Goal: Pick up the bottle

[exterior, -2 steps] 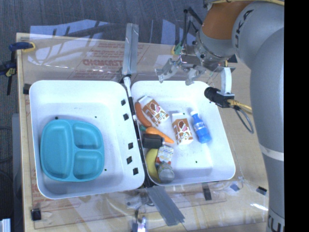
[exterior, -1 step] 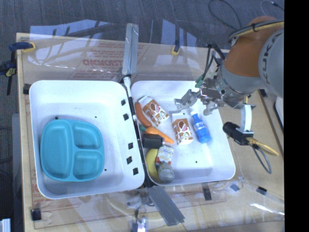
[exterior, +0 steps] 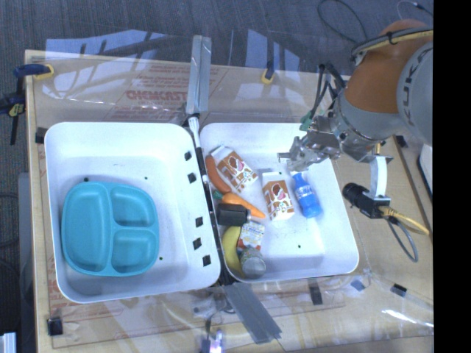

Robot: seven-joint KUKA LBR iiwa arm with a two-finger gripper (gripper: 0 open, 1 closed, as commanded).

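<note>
Blue and lying on its side, the bottle (exterior: 306, 195) rests in the right bin (exterior: 335, 245), its cap end pointing up toward the claw (exterior: 303, 155); the claw hangs just above that end, near the bin's upper right part, and whether it touches the bottle cannot be told; nor can I tell whether the claw is spread or pressed together, since its tips blur into the metal around them; nothing shows between them. Just left of the bottle lies a small carton (exterior: 278, 198), and further left a second carton (exterior: 232, 170) tilted beside a sausage (exterior: 213, 174); below these sit a carrot (exterior: 242, 204), a black block (exterior: 230, 215), a banana (exterior: 231, 246) and a clear jar (exterior: 252, 250) with a grey lid, crowded along the bin's left wall. The left bin (exterior: 110, 142) holds a teal tray (exterior: 109, 227) with three compartments; both bins sit on the tabletop (exterior: 154, 87).
</note>
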